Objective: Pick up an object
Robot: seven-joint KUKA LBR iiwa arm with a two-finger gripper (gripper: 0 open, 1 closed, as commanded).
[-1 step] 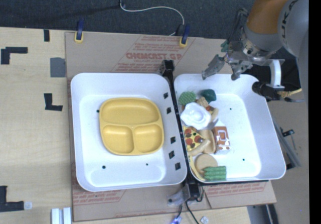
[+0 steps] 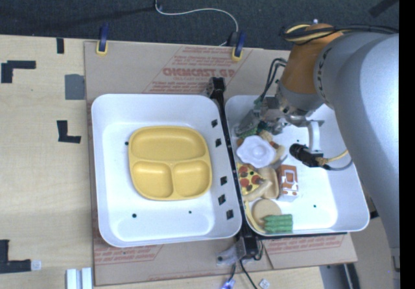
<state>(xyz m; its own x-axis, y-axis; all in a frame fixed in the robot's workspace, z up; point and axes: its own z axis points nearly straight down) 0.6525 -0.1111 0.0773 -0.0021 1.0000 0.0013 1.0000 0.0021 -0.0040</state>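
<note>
The toys lie piled along the right bin's left side. The end effector is lowered at the pile's far end, just above the white toy; its grip cannot be told. The arm bends in from the bin's right, orange band above the wrist.

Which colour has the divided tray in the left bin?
Yellow; the tray shows plainly in the camera view.
</note>
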